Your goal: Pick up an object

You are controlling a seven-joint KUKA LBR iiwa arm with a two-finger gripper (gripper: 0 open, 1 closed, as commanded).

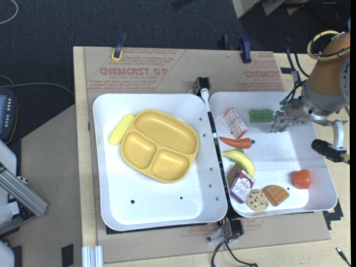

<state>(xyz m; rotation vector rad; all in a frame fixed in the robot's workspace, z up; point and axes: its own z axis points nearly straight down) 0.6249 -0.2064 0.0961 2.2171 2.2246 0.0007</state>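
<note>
The gripper (281,121) is hanging over the right bin (320,202), just beside a green block (260,115). A chili (236,142), banana (240,160), cookie (256,199), waffle (275,194) and tomato (301,178) are lying there. A yellow tray (159,144) and corn (120,128) are sitting in the left bin (167,207).

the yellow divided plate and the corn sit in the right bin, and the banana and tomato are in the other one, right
Not quite. The camera view shows the yellow divided plate and the corn in the left bin; the banana and tomato are in the right bin.
</note>
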